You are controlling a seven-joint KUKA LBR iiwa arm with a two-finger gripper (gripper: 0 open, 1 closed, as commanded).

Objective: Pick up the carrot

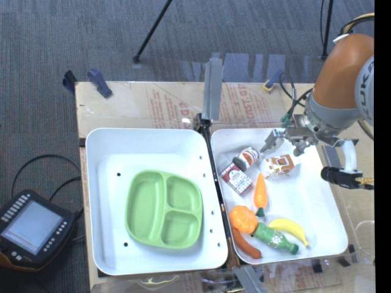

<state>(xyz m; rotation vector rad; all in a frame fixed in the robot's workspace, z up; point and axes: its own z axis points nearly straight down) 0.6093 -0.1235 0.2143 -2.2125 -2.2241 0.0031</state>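
The carrot (pixel 261 191) is small and orange with a green stub at its near end. It lies lengthwise in the middle of the right bin (pixel 317 209), touching nothing. My gripper (pixel 286 145) hangs over the far part of that bin, above a white and orange carton (pixel 279 165). It is up and to the right of the carrot, well clear of it. Its fingers (pixel 269 142) stand spread and open with nothing between them.
Around the carrot lie a red box (pixel 236 177), a small can (pixel 247 158), an orange fruit (pixel 242 218), a green bottle (pixel 275 237), a banana (pixel 290 229) and a sausage (pixel 246 243). The left bin (pixel 107 163) holds a green divided plate (pixel 165 210).
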